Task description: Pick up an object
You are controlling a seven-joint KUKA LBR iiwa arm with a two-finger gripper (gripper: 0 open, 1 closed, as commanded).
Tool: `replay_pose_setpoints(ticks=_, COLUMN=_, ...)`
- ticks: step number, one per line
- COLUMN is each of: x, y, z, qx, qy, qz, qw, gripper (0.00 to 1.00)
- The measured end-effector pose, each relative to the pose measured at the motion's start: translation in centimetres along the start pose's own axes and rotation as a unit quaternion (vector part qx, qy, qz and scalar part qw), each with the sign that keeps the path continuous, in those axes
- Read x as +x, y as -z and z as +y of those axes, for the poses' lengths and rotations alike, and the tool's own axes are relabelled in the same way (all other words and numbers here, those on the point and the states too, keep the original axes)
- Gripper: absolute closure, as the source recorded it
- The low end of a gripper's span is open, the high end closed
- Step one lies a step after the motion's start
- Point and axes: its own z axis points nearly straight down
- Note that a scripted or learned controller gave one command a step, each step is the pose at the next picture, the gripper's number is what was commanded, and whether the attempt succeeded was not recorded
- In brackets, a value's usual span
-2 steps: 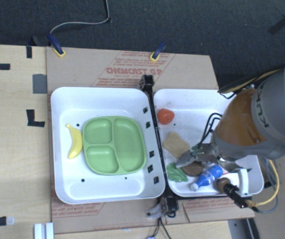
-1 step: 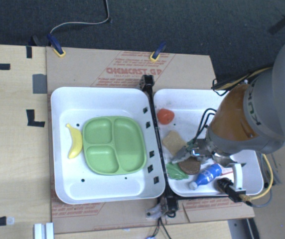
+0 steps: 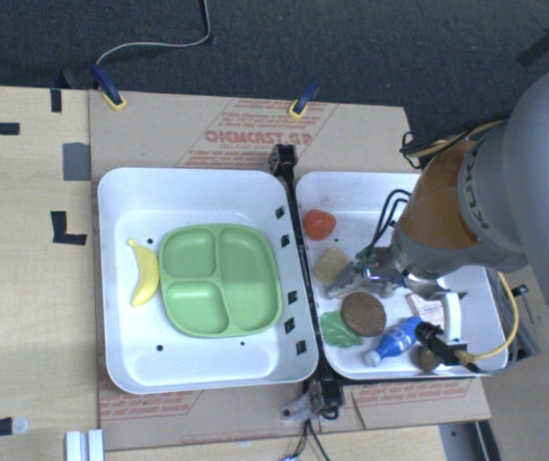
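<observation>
The end effector (image 3: 366,269) is down in the right bin (image 3: 351,195), right by the tan block (image 3: 330,267) and brown disc (image 3: 362,312). Can't tell its state. The clutter's so tight it'll probably just nudge stuff instead of grabbing it.
</observation>
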Motion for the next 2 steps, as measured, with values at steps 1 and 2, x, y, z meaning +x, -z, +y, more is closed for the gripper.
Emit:
replay_pose_setpoints(ticks=1, x=-1.08, y=0.06, z=-4.51, qx=-0.002, qy=0.000, qz=-0.001, qw=1.0000, gripper=0.00)
replay_pose_setpoints(ticks=2, x=-1.06, y=1.00, z=-4.49, qx=-0.002, qy=0.000, qz=0.000, qw=1.0000, gripper=1.00)
